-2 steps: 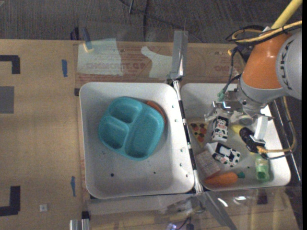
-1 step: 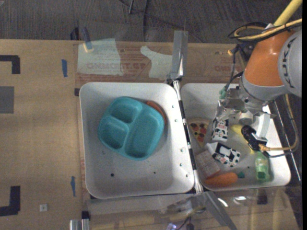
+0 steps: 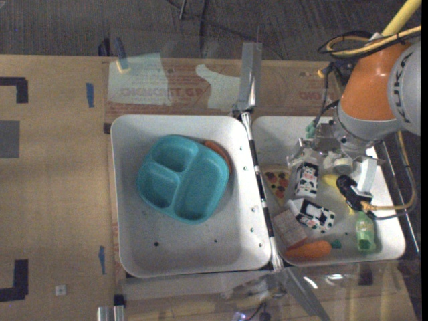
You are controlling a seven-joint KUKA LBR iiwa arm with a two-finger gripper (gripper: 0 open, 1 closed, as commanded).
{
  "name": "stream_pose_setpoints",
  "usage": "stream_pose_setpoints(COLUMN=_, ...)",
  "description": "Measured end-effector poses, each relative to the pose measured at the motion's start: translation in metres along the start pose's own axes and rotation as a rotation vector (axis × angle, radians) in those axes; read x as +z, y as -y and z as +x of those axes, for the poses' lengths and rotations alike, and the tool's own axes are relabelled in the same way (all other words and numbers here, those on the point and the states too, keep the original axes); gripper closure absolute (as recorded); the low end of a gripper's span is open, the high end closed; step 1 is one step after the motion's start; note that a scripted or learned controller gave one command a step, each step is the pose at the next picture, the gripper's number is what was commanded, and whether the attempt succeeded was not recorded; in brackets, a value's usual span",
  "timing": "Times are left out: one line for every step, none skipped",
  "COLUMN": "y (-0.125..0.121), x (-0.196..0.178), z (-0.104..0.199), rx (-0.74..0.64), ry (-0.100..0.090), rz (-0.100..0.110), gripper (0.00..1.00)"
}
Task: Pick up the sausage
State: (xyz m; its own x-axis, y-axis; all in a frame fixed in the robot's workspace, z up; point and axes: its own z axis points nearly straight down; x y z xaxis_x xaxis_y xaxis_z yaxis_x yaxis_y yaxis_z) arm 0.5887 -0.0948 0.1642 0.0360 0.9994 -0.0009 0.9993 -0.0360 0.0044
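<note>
Item one, position. I am hanging over the right bin with my gripper low above the clutter in its middle. The grey wrist and its fittings are covering the working end, so I cannot tell whether I am released or clenched. I am recording no object as held.

Item two, the target. I am taking the reddish-orange elongated piece lying along the near wall of the right bin to be the sausage; this is a judgement from shape and colour. It is lying flat, just beside a checked card and near a green bottle. A black-and-white patterned box is sitting between me and it. The sausage is apart from my gripper.

Item three, other contents. The left bin is carrying a teal divided plate, with an orange object peeking out from behind its far edge.

Item four, stage. I am judging this as the approach; the grasp is not yet made.

Item five, requirement. The next move is calling for travel toward the near wall, alignment across the sausage's narrow width, and a descent clearing the patterned box and the bin wall.
</note>
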Motion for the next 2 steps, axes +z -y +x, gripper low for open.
stream_pose_setpoints(y=-0.0009, x=-0.0102, z=-0.0007, rx=0.002, ry=0.000, rz=-0.003, gripper=1.00)
stream_pose_setpoints(y=-0.0008, x=-0.0101, z=-0.0007, rx=0.002, ry=0.000, rz=-0.002, gripper=0.00)
